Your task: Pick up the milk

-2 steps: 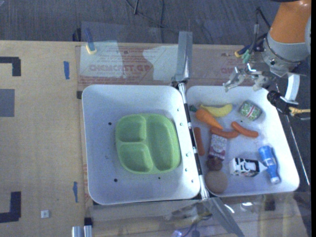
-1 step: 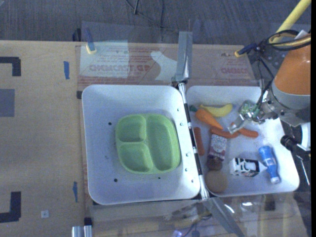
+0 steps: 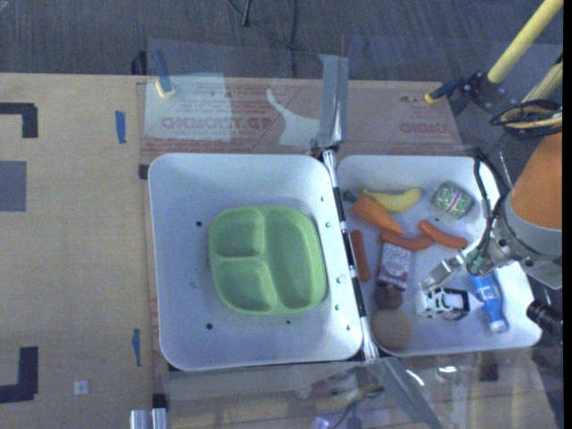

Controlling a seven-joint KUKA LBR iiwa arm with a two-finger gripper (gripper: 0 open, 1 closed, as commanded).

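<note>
Metal gripper [image 3: 444,273] sits just above black-white milk carton [image 3: 444,303] in rt bin [image 3: 407,345]; open/closed: can't tell.

The arm [image 3: 543,195] is cut off by the right edge, the claw [image 3: 450,275] partly covers the black-and-white milk carton [image 3: 444,303], whose print is too small to read.

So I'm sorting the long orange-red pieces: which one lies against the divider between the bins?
The thin sausage, lying lengthwise beside the divider; the carrot and other sausages sit farther right.
</note>
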